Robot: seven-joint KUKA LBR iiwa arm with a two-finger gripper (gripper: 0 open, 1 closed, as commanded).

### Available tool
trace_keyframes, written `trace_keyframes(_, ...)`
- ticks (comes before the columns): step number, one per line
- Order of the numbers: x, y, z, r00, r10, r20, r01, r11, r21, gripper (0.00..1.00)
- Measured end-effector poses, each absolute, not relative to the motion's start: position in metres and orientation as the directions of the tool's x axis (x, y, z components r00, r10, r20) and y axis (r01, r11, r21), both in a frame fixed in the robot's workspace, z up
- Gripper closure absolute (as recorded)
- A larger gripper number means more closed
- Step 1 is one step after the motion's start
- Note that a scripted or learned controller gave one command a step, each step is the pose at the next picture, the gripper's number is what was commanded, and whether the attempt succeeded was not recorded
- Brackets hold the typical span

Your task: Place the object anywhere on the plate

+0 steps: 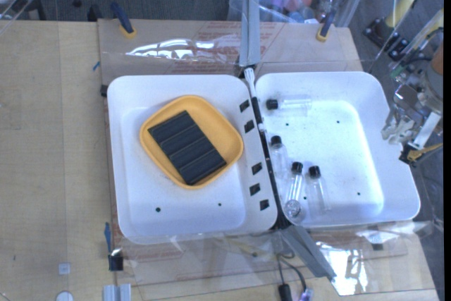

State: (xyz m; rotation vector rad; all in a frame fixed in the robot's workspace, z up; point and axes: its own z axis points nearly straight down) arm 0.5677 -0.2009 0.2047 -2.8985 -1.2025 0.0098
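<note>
On the plate (156,139), black object (187,146); gripper (403,125) seemingly well apart.

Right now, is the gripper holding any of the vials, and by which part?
Nothing is visibly held. The gripper hangs over the right bin's outer edge, apart from the clear vials lying inside it. The yellow plate bears a black ridged block.

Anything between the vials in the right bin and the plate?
Yes: the divider where the two bins meet runs between the vials and the plate. A dark ridged block already covers most of the plate.
</note>
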Motion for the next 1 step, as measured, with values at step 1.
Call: trace_keyframes(1,0.5677,-0.201,0.2047,0.706,0.708,-0.004,0.708,-0.706,-0.006,0.0)
